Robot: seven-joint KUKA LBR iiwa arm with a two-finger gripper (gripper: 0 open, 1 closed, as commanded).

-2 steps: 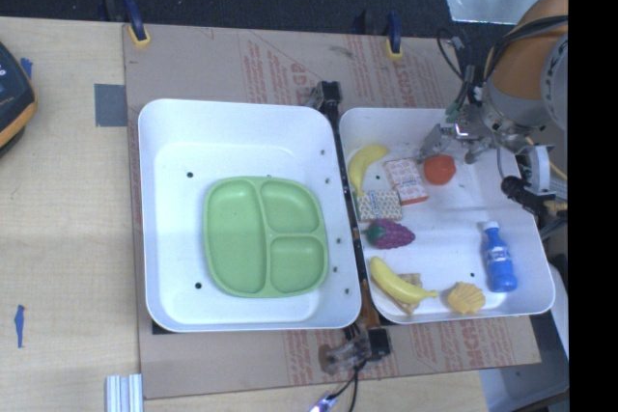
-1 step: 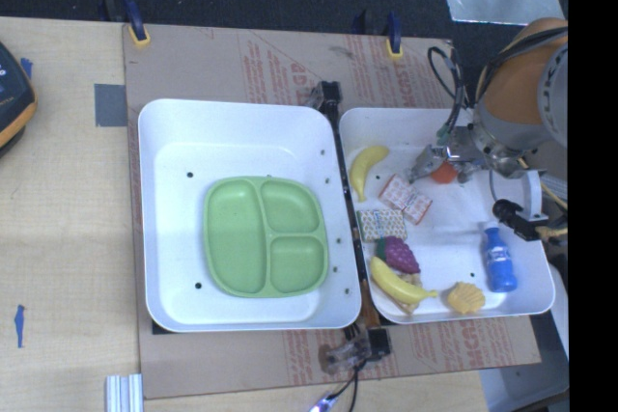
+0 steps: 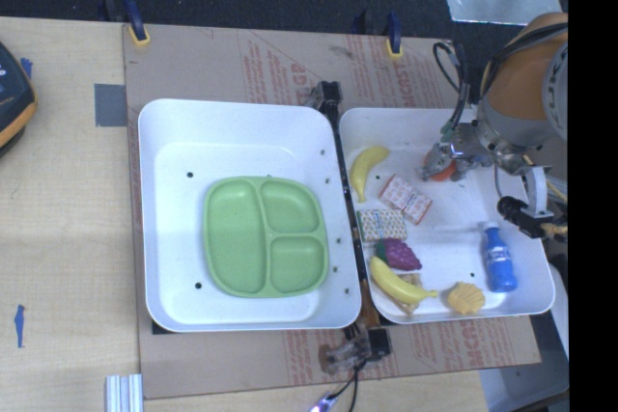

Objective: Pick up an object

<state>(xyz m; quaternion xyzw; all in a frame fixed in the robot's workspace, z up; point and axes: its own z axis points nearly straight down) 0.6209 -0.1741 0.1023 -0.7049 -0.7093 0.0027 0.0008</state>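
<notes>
Camera view: arm [image 3: 526, 87] is reached in from the right, wrist bent down over the right bin [image 3: 541, 304]. Gripper [image 3: 441, 167] is clenched on a small orange object [image 3: 440, 174] at the bin's upper area, near the banana [image 3: 366, 168].

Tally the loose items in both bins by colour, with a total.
Yellow: 3 – banana, second banana, yellow lump
Green: 1 – divided plate
Blue: 1 – bottle
Purple: 1 – grapes
Orange-red: 1 – small item at the hand
Patterned: 2 – packet, box
Total: 9
</notes>
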